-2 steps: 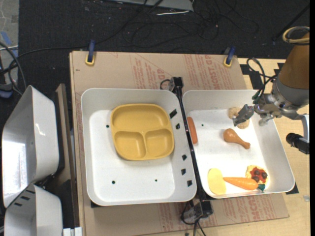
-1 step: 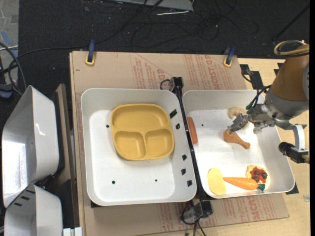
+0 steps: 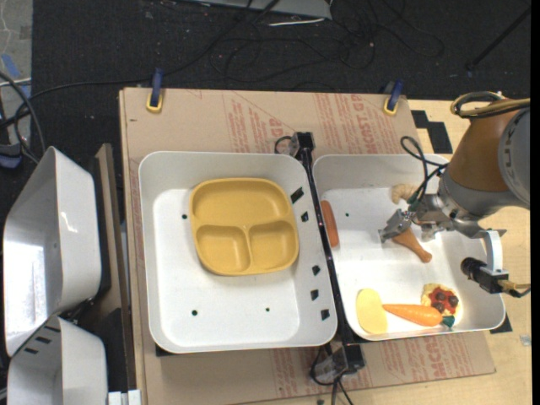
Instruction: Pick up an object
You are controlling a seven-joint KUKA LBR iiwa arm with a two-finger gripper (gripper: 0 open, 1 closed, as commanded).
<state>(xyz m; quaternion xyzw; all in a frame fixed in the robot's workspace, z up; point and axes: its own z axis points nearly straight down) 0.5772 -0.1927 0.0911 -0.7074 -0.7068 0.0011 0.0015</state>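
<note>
My arm comes in from the right side, grey with an orange band. My pincer (image 3: 403,224) hangs low inside the right bin (image 3: 363,171), near the middle of it and a bit toward the far edge. I cannot tell if my pincer is spread or pressed together, because it looks too small and dark from up here.

A brown toy (image 3: 415,246) with a thin handle lies on the bin floor right under my pincer, touching it or almost touching it. I cannot say that I am pinching it. A small pale thing (image 3: 402,193) sits just beyond my pincer, nearer the far edge of the bin.

A red sausage (image 3: 331,224) lies along the left wall of the right bin. Near the front edge there is a yellow round thing (image 3: 369,310), and a carrot (image 3: 413,314) lies just beside it. A little pile of red and yellow toy food (image 3: 442,298) sits in the front right corner, touching the fat end of the carrot.

The left bin (image 3: 160,251) holds a yellow plate (image 3: 244,225) with three parts. The plate sits toward the far edge of that bin
</note>
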